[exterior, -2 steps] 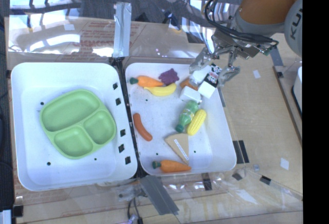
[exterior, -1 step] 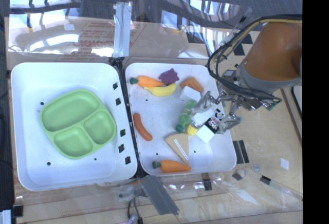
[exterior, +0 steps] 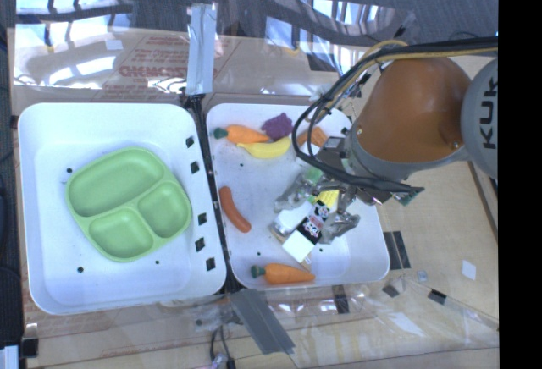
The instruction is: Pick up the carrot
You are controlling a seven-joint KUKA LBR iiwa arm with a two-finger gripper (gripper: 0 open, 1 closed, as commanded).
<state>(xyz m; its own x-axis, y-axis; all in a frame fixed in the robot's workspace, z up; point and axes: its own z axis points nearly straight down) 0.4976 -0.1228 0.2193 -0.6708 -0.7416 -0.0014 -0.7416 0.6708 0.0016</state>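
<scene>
Two carrots lie in the right bin (exterior: pixel 368 253). One carrot (exterior: pixel 290 275), orange with a green stub, rests near the bin's front wall. The other carrot (exterior: pixel 244 135) lies at the back left, touching a yellow banana (exterior: pixel 267 150). My gripper (exterior: pixel 307 230) hangs low over the middle of the right bin, just above and slightly right of the front carrot. The orange wrist band and cables hide the bin's right back part. Nothing orange shows at the gripper's tip.
A red sausage (exterior: pixel 235 209) lies along the right bin's left side. Purple grapes (exterior: pixel 277 124) and a partly hidden orange item (exterior: pixel 315 137) sit at the back. The left bin (exterior: pixel 42 190) holds a green divided plate (exterior: pixel 127 202).
</scene>
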